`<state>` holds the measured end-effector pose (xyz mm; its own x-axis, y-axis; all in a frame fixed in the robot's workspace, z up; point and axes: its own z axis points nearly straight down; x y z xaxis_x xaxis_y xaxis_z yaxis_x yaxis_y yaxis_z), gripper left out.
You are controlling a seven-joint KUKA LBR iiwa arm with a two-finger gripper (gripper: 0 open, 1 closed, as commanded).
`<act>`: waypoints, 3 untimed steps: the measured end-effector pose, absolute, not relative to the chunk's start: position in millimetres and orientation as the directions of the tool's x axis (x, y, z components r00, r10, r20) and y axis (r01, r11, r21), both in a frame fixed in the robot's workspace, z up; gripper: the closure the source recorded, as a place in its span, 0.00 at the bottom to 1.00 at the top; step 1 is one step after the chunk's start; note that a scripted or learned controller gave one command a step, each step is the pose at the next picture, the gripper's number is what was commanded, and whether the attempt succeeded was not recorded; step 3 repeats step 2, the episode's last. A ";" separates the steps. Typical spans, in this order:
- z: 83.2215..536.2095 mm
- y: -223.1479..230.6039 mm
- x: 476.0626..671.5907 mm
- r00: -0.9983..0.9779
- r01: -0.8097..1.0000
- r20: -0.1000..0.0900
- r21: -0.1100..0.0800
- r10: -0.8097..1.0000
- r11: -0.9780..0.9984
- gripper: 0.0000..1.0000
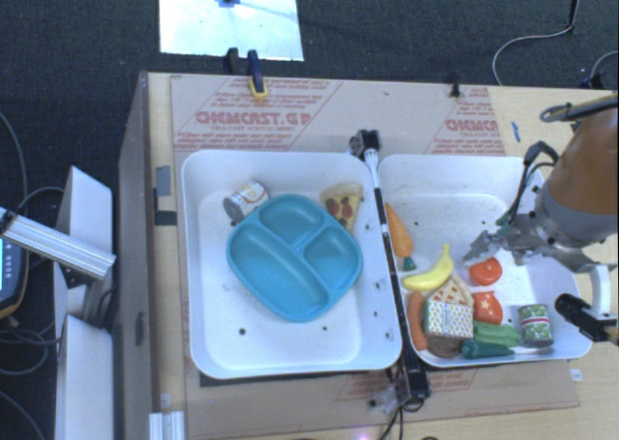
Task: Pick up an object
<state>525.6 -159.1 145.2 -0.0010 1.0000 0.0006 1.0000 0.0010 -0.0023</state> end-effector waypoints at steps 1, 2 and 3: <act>85.6 -159.7 530.9 -0.001 1.000 0.000 0.000 1.000 0.001 0.00; 98.1 -160.1 533.0 -0.001 1.000 -0.001 0.006 1.000 0.001 1.00; 98.1 -160.1 533.0 -0.001 1.000 -0.001 0.006 1.000 0.001 1.00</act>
